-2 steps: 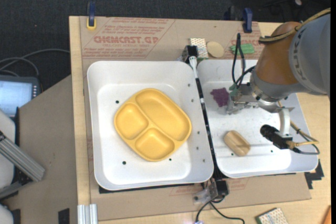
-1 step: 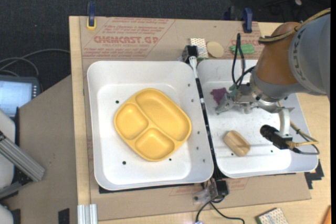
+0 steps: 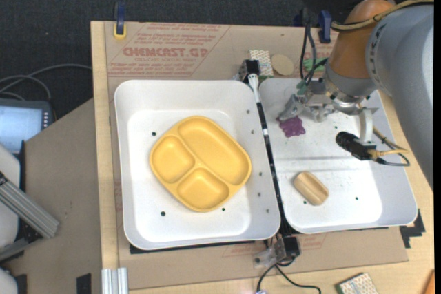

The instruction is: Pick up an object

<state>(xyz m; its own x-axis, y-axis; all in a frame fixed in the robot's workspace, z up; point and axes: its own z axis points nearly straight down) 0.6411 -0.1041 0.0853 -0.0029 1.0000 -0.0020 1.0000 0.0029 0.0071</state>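
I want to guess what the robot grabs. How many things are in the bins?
3. A yellow plate sits in the left bin; a purple piece lies in the right bin by the gripper; a tan block lies lower in that bin. The arm may hide more.

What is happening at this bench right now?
The robot arm reaches into the right bin. Its gripper is right beside a small purple object at the bin's far left; whether it holds it, I cannot tell. A tan block lies nearer the front of that bin. A yellow divided plate sits in the left bin.
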